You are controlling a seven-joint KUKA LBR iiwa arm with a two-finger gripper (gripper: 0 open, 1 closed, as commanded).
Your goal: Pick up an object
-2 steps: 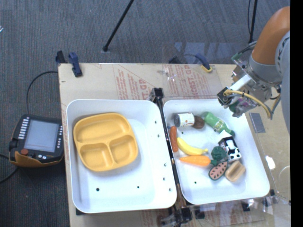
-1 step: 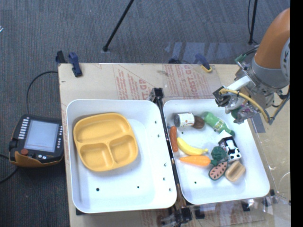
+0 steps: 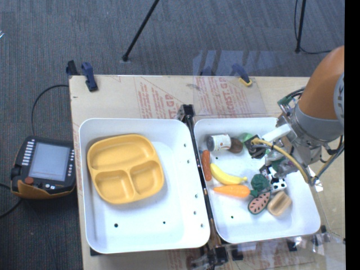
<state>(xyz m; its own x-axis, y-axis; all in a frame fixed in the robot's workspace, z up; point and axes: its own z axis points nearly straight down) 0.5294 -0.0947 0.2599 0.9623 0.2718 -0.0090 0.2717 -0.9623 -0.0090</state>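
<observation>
My gripper hangs low over the right side of the right bin, just above a green broccoli-like piece and a small black-and-white die. Nothing is visibly held. Below these lie a brown speckled slice and a tan bread piece. A yellow banana and an orange carrot lie in the bin's middle, with a red sausage along the left wall. A white can, a brown lump and a green item sit at the back.
The left bin holds a yellow divided tray. A yellow cable loops off the wrist over the right bin. A teach pendant lies left of the bench. Blue clamps grip the bench's far edge.
</observation>
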